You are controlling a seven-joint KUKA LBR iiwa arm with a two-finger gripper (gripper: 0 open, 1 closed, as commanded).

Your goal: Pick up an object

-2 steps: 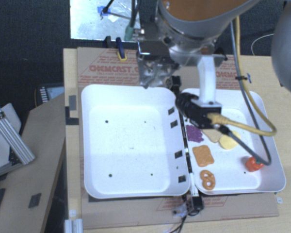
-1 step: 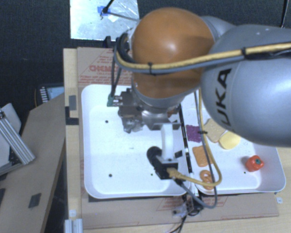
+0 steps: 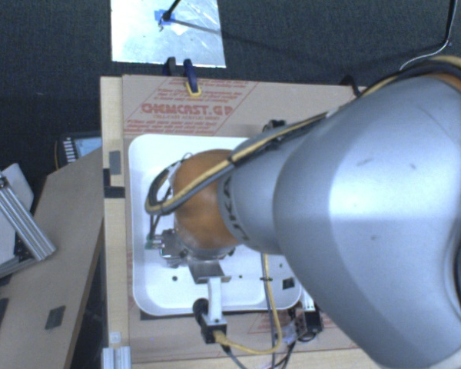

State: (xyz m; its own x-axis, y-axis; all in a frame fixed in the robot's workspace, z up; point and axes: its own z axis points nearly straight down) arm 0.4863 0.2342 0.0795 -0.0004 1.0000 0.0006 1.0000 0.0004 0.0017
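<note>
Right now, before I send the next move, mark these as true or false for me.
1. The arm covers much of the white bin. True.
2. The orange band sits over the bin. True.
3. The arm reaches in from the view's left. False: it comes from the right.
4. A silvery sheet lies beyond the bench. True.
5. The board behind the bin is plain blue. False: it is brown with red print.

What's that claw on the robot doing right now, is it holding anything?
Gripper: cannot be told; the arm's orange band and grey body hide it over the white bin.
</note>
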